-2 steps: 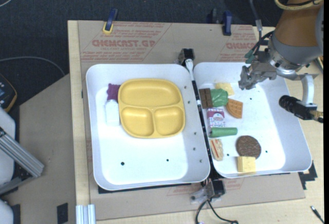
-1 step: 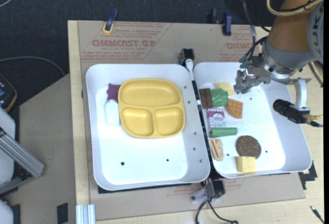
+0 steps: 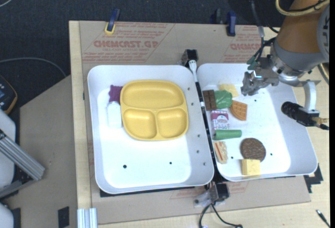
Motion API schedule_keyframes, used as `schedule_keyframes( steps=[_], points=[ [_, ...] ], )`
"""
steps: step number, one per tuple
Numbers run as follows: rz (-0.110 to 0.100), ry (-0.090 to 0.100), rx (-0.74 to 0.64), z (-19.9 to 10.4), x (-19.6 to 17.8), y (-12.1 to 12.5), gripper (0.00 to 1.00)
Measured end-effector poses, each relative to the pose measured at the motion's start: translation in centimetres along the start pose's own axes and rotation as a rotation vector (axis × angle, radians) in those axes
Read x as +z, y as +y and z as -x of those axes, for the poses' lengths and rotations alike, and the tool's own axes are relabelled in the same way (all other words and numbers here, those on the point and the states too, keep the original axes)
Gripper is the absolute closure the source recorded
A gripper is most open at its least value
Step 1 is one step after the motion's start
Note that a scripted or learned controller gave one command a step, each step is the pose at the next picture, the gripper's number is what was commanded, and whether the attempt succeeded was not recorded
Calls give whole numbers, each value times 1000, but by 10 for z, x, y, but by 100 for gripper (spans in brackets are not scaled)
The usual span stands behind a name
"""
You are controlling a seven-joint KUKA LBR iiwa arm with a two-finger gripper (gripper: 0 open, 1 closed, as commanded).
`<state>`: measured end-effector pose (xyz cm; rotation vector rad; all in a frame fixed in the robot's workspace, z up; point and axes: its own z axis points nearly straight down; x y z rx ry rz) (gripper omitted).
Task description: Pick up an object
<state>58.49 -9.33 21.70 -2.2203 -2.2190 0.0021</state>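
My gripper [image 3: 250,86] hangs over the upper middle of the right bin [image 3: 293,143], just right of a pale yellow piece [image 3: 229,89] and a green toy [image 3: 223,99]. Nothing shows between its fingers. Below them lie a waffle-like orange piece [image 3: 239,110], a brown bar [image 3: 209,99], a red and white packet [image 3: 220,118], a green stick [image 3: 228,134], a hot dog [image 3: 220,151], a brown round cookie [image 3: 253,148] and a yellow cube [image 3: 250,167].
The left bin [image 3: 152,169] holds a yellow divided tray [image 3: 154,109], with a purple item [image 3: 114,92] and a white bottle [image 3: 113,114] at its left. A black cylinder [image 3: 299,112] on the arm juts over the right bin's right side.
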Motion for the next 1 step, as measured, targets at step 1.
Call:
schedule_keyframes(
  steps=[1],
  points=[
    [7,-2,-1,6,-9,8,100]
  ],
)
